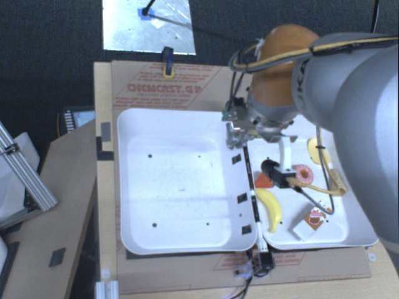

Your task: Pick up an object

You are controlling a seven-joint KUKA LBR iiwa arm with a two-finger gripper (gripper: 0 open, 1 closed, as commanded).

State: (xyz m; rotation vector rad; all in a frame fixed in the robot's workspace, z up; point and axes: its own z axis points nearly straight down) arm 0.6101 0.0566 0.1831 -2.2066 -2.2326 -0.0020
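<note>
My gripper (pixel 234 136) hangs under the orange wrist band, over the far left corner of the right bin (pixel 349 229), close to the divider between the bins. Nothing shows between it and the bin floor. A yellow banana (pixel 269 208) lies near the bin's front left, well in front of the gripper. A small red piece (pixel 263 180) sits just behind the banana. A pink ring-shaped donut (pixel 305 174) lies mid-bin. A white and red block (pixel 310 222) rests at the front. Another yellow object (pixel 317 151) lies further back, partly hidden by the arm.
The left bin (pixel 134 167) is a shallow white tray beside the right one. Both stand on a cardboard sheet (pixel 165 86). The big grey arm covers the right bin's far right side. A metal rail (pixel 25 173) sits at the bench's left.
</note>
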